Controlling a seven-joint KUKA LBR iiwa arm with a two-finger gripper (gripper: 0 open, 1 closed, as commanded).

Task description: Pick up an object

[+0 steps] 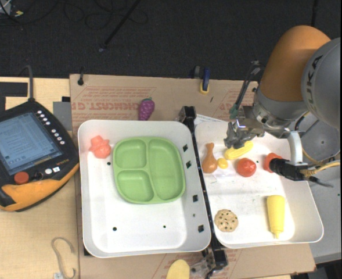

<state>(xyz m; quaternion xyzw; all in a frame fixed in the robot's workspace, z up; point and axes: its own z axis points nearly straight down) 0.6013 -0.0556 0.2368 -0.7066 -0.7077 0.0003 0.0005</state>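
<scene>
The arm (301, 80) reached in from the right, with its orange band high over the far edge of the right bin (310, 225). Its wrist pointed down and to the left, and the gripper (238, 139) hung low over the far part of this bin. It stood right above a yellow banana-shaped toy (240, 150) and seemed to touch its top. Whether the gripper was spread or closed I cannot tell, and the toy lay on the bin floor.

Close around it were other things: a brown pear-like piece (209, 160) to the left, a small yellow ball (222, 163) beside it, a red tomato (246, 167) just to the right, and a red piece (270, 161) partly hidden behind a black part of the arm. Nearer the camera lay a cookie (225, 220) and a yellow bottle (276, 214).

The left bin (101, 225) held a green divided plate (147, 170) and a pink toy (100, 147). A purple toy (146, 107) lay on the cardboard behind, and a tablet controller (22, 147) lay far left.
</scene>
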